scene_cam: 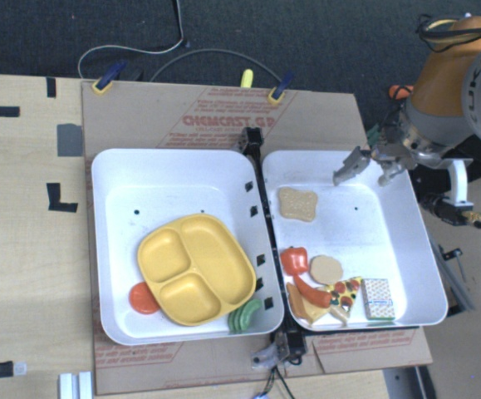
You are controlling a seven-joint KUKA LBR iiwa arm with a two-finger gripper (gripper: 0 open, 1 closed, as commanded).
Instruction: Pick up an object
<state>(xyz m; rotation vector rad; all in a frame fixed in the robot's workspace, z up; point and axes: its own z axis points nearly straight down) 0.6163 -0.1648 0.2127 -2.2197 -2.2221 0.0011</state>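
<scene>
Gripper [368, 167] hangs over the far right part of the right bin [406, 223], fingers spread apart w/ nothing between them; one finger [348, 167] points left toward the bin's middle, the other [387, 173] sits near the right wall. My arm comes in from the right, orange band [448, 69] above the wrist. Under me the bin floor is bare white. Bread slice [297, 204] lies left of my gripper and a bit nearer, close to the divider btwn the bins, well apart from my fingers. Rest of the pickable stuff is bunched at the near end of the right bin: red pepper-like piece [294, 261], round tan disc [326, 268] just beside it, red sausage-shaped piece [311, 293], pizza slice [344, 294] touching it, and a small patterned box [378, 298] at the right of the pile. Left bin [115, 181] holds a yellow divided plate [195, 269], tilted somewhat, w/ a red-orange ball [143, 298] at its near left edge and a green item [245, 315] at its near right edge, against the bin wall.
</scene>
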